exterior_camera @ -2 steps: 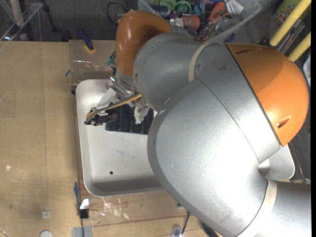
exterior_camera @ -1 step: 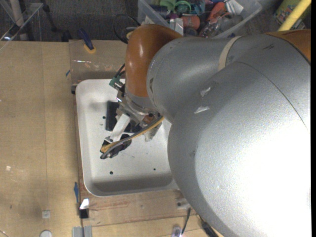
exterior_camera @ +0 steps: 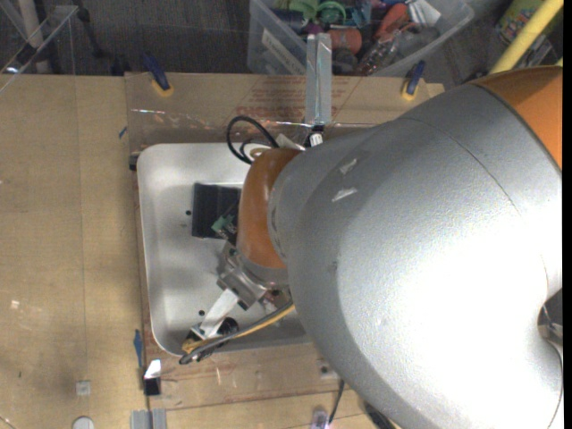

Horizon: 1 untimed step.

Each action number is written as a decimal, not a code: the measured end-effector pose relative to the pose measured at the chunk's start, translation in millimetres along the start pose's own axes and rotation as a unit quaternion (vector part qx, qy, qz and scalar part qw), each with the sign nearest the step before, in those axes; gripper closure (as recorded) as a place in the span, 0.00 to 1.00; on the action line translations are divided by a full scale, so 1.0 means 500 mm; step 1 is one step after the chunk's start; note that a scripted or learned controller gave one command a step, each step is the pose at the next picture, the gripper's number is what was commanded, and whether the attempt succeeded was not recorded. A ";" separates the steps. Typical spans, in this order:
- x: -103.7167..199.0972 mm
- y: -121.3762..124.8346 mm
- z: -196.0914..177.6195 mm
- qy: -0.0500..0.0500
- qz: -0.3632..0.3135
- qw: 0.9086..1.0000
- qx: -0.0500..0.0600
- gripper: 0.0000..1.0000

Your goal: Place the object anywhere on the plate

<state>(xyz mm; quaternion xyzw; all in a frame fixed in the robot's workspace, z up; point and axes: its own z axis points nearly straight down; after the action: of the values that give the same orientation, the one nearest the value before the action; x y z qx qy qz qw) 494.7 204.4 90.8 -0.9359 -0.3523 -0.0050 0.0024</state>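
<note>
1. Camera view, looking down: the grey arm [exterior_camera: 429, 239] sprawls over the right side of the white bin [exterior_camera: 165, 266], with its orange band [exterior_camera: 255, 213] low above the bin floor. The gripper [exterior_camera: 234, 282] sits toward the bin's near edge — spread or pinched on something, I cannot tell.
2. One candidate for the task's thing is a flat black piece [exterior_camera: 211, 209]. It lies on the bin floor toward the far edge, apart from the left wall and just beside the orange band. Whether it really is the object, I can't say for sure.
3. Risk one — a blind drop. The arm's bulk hides wherever the plate lies, so a release from here could land on bare bin floor instead.
4. Risk two is an empty carry. No grasp can be confirmed, so the arm may be carrying nothing at all.
5. Risk three is a sideswipe. With the gripper this low, a sideways move could shove the flat black piece toward the left wall or clip the bin's near rim.
</note>
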 end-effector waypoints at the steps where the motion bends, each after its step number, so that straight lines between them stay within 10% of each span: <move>1: 0.153 0.077 -0.028 -0.007 0.013 1.000 0.001 0.00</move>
<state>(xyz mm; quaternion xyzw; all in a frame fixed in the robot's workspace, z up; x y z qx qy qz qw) 577.7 225.6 105.6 -0.9405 -0.3398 0.0018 0.0007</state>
